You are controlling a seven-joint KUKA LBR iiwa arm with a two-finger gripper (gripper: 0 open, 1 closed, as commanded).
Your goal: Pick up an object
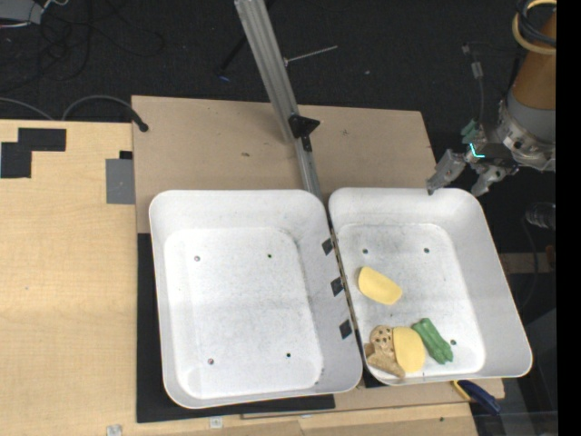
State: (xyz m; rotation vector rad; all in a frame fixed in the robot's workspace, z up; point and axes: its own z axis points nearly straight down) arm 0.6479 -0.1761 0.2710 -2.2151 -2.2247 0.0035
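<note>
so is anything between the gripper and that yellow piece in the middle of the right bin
Nothing visible. The gripper hangs over the right bin's far right corner, and only bare bin floor lies between it and the yellow piece.

Both bins [241,212] white plastic, matt, scuffed w/ grey specks. Bench top [64,243] light wood grain, smooth; board behind [363,143] plain brown, matt. Slanted rail [272,71] ribbed bare metal, dull sheen. Yellow item [379,285] smooth, waxy; green item [433,340] smooth plastic-looking.
</note>
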